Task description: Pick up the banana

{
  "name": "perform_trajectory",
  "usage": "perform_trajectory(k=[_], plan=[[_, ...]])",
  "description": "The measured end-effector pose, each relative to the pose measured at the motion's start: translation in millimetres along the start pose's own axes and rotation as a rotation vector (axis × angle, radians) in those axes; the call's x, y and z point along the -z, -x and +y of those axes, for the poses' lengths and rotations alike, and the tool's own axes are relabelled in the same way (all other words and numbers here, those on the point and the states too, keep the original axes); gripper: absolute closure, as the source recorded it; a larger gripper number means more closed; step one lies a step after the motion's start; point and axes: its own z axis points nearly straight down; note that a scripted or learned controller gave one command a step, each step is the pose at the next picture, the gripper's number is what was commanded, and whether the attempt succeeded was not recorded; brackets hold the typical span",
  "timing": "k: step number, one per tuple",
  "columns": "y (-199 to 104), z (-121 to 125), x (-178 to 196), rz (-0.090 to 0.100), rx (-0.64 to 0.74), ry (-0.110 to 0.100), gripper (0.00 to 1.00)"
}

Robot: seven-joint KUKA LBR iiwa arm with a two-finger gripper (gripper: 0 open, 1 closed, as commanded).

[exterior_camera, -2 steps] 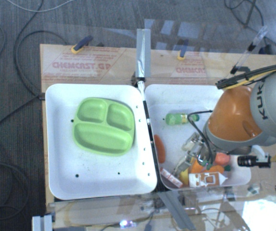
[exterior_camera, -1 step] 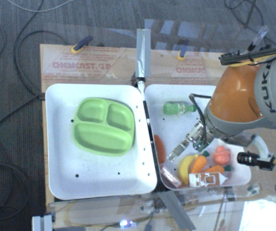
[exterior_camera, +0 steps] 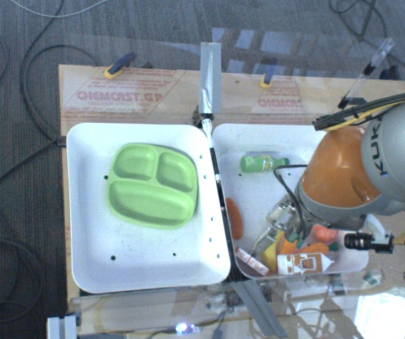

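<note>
A small patch of yellow, probably the banana [exterior_camera: 288,245], lies at the front of the right bin [exterior_camera: 259,189], mostly buried among other toy foods. The gripper [exterior_camera: 281,223] hangs below the arm's orange band [exterior_camera: 340,171], just above and slightly left of that yellow patch. The arm covers much of the bin's right half and hides whatever lies beneath it.
A green divided plate [exterior_camera: 153,184] lies in the left bin [exterior_camera: 89,260]. The right bin holds a green bottle [exterior_camera: 262,163] at the back, a red-orange piece [exterior_camera: 235,218] by the left wall, a white and orange carton [exterior_camera: 305,263], an orange carrot-like piece [exterior_camera: 317,246] and a pink packet [exterior_camera: 252,260].
</note>
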Motion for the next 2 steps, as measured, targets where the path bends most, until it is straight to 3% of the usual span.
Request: perform_trajectory(k=[1,2], plan=[[59.6,18.3,47.2,0.014,0.100,-0.002,0.00],[59.5,18.3,47.1,0.015,0.101,-0.002,0.00]])
